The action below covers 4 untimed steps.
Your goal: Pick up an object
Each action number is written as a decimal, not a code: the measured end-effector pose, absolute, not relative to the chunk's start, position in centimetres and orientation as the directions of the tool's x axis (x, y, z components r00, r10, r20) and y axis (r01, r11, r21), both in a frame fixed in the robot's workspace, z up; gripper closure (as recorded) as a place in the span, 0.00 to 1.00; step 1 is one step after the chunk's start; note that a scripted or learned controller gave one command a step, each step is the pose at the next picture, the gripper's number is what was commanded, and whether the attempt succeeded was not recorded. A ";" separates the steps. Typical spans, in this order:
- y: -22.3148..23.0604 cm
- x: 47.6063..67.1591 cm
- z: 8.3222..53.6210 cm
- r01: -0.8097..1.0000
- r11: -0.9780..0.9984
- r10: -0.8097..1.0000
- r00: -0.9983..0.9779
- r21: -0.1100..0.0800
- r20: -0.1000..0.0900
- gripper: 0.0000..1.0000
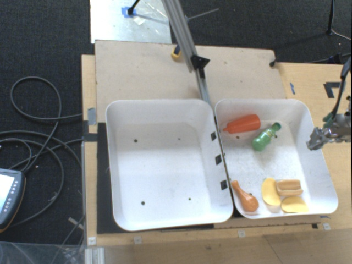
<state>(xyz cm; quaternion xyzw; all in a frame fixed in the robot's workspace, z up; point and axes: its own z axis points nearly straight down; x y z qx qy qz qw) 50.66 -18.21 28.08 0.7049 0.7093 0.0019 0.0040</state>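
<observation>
The right bin holds several objects. An orange-red bottle lies near its back left, with a green bottle just to its right. At the front lie an orange drumstick-shaped toy, a yellow banana-like piece, a tan block and a yellow slice. My gripper hangs at the right bin's right rim, right of the green bottle, with nothing seen between its fingers.
The left bin sits beside the right one, sharing a middle wall with black clips. A metal pole slants over the bench's back. Cables and a pendant lie on the floor at left.
</observation>
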 end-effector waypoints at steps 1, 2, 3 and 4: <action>-13.2 51.8 28.0 1.000 0.011 1.000 -0.011 0.003 0.001 1.00; -7.8 53.4 26.2 1.000 0.011 1.000 -0.011 0.000 0.002 1.00; -3.0 55.7 26.4 1.000 0.011 1.000 -0.011 0.004 0.001 1.00; 1.0 58.0 25.5 1.000 0.009 1.000 -0.009 0.002 0.001 1.00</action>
